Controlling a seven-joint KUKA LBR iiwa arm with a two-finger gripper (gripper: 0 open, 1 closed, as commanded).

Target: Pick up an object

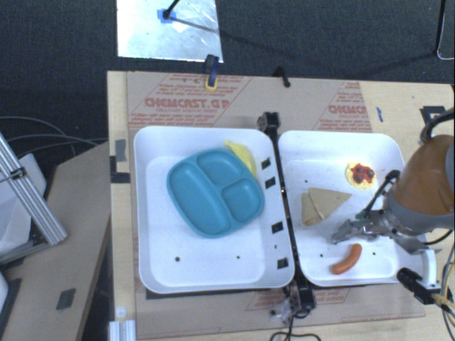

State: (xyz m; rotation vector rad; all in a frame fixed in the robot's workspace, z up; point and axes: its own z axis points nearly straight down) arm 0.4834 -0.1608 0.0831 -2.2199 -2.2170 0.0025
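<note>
In the right bin lie a tan wedge-shaped piece, an orange sausage near the front wall, and a small yellow round item with a red top at the back. My gripper hangs low over the right bin, between the tan wedge and the sausage, just above the sausage's upper end. Nothing shows between its tips. The left bin holds a blue divided plate, and a yellow piece sticks out from behind the plate's far edge.
The arm's orange band and grey wrist cover the right bin's right side. A black divider with clips runs between the bins. Cardboard lies under both bins, with a foil sheet beyond the bench.
</note>
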